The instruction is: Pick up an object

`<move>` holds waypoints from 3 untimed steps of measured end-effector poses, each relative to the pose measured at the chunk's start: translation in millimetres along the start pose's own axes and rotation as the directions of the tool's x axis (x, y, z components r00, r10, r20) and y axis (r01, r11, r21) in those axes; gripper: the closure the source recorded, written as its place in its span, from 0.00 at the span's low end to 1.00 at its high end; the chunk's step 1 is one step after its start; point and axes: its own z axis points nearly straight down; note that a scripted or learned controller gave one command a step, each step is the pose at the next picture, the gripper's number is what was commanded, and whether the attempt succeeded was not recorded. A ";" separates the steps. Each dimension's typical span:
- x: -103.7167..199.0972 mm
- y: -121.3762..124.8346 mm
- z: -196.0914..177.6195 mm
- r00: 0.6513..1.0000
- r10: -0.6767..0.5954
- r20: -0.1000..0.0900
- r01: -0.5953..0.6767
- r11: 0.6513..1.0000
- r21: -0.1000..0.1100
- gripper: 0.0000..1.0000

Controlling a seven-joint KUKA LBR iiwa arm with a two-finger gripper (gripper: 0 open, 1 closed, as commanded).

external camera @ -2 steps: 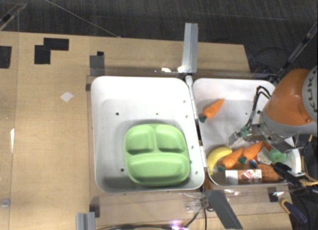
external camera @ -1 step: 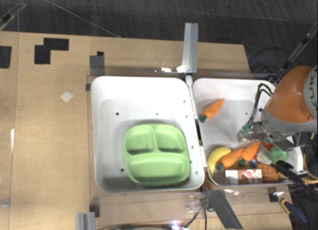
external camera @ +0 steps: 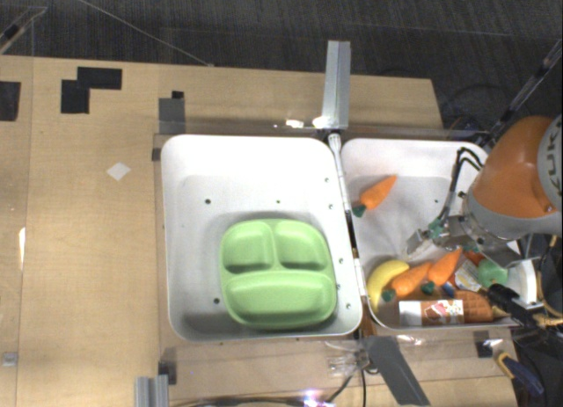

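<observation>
**Reach into the right bin, nothing lifted yet**

Judged early in the pick. Gripper (external camera: 433,236) down low in the right bin (external camera: 413,161), spread open, fingers splayed above the near pile with nothing seen between them. No object raised clear of the bin floor. Left to do, by the look of it: close on one item and lift it out.

Candidates all in the right bin: one carrot (external camera: 378,192) lying alone toward the far left side, well apart from the rest; a banana (external camera: 382,279) at the near left; two more carrots (external camera: 431,273) just beside it, under the gripper; a bottle (external camera: 444,311) on its side along the near wall. Left bin (external camera: 189,221) bearing a green divided plate (external camera: 278,272).

Bottle wearing a white and red label; lettering too small to read. Part of a logo on the orange band (external camera: 523,172), cut off and unreadable.
</observation>
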 end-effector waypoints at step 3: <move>28.7 142.3 18.5 0.989 -0.146 0.002 0.146 0.989 0.001 0.00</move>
